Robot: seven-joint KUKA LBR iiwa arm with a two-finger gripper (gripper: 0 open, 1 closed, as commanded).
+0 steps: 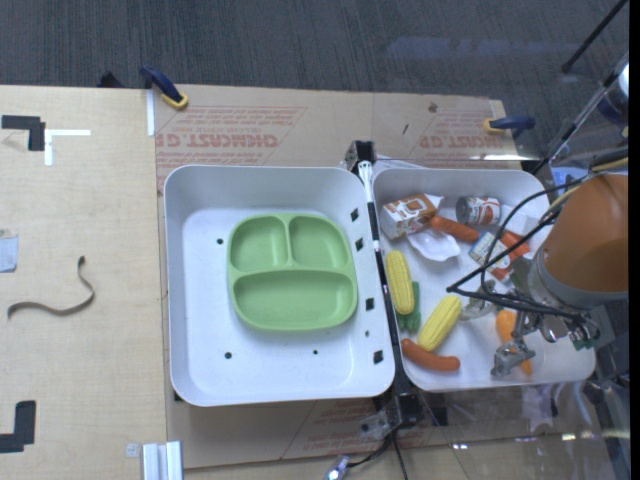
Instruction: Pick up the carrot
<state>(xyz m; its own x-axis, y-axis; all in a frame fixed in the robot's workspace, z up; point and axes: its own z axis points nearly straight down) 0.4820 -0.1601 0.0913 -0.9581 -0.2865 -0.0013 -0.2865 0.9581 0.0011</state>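
Jaws sit low in the right bin [540, 182], near its front right corner, pointing down. Wrist hardware and black cables cover them, so I cannot tell how far open they are or whether anything is between them. The carrot [506, 322] shows as an orange piece right at the jaws, on the side toward the bin's middle, and is partly hidden by the metal. A second orange bit [527, 367] peeks out just in front of the jaws by the bin's front edge; I can't tell if it is the same carrot.

The arm's orange band [600, 233] is above this, over the bin's right edge.

Further out in the same bin:
- yellow corn cob [440, 323], tilted, in the bin's middle front
- reddish sausage [431, 358] just in front of it, along the front edge
- second corn cob [400, 280] lying along the left wall, with a small green piece [410, 320] at its front end
- orange-and-white carton [411, 213] in the back left corner
- small can [479, 210] on its side at the back edge
- long orange-red item [455, 230] between carton and can, resting on a white crumpled thing [436, 246]

The left bin [190, 298] touches the right bin's left wall and holds a green divided plate [293, 273] around its centre.

Both bins sit on a cardboard sheet [260, 133] on the tabletop [80, 208]. Blue clamps [165, 86] [510, 124] sit at the sheet's back edge. A thin curled strip [55, 303] lies near the tabletop's left edge, well apart from the bins.
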